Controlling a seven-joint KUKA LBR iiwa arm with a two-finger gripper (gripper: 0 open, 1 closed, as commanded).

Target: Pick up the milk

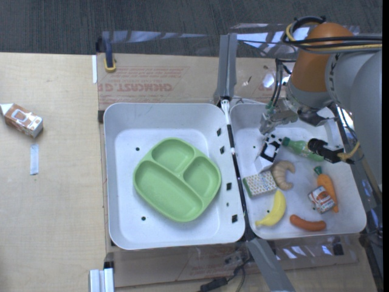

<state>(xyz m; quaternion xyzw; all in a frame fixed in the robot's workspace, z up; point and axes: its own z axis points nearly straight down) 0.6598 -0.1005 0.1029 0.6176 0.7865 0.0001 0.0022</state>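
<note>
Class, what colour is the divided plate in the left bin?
Light green plate, clear in the camera view.

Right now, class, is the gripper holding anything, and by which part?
Nothing is seen held. The gripper hangs over the back of the right bin, while the milk carton lies apart.

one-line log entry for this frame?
task: pick milk | gripper: above right white bin's far end | small orange-and-white milk carton: lying in bin, untouched | status: not grasped
</note>
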